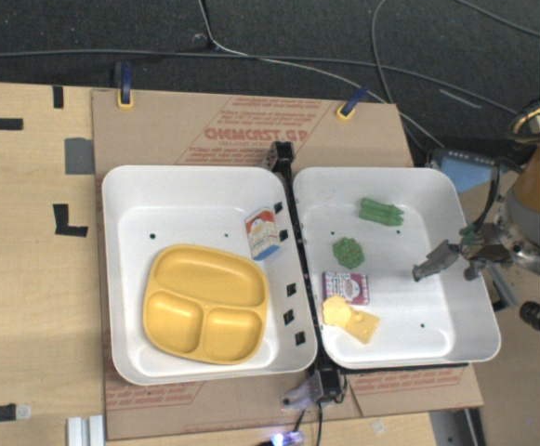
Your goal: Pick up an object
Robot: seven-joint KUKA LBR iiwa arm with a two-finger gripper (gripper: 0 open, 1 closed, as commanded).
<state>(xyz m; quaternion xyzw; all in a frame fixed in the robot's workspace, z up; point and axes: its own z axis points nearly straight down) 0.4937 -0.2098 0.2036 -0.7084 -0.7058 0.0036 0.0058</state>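
I see the gripper low over the right bin, near its 3 o'clock wall; its jaws stand apart with nothing between them, one finger reaching toward 9 o'clock over bare white floor. Everything I could take lies on that 9 o'clock side of the jaws; nearest, I judge, is the green ridged piece at about 10 o'clock, its long axis running roughly 9-to-3 with a slight tilt. Farther along 9 o'clock sits the round green object; at 8 o'clock the pink card touches the yellow wedge. Beyond the divider, in the left bin, a small carton stands just beside the yellow tray; both bins rest on the desk.
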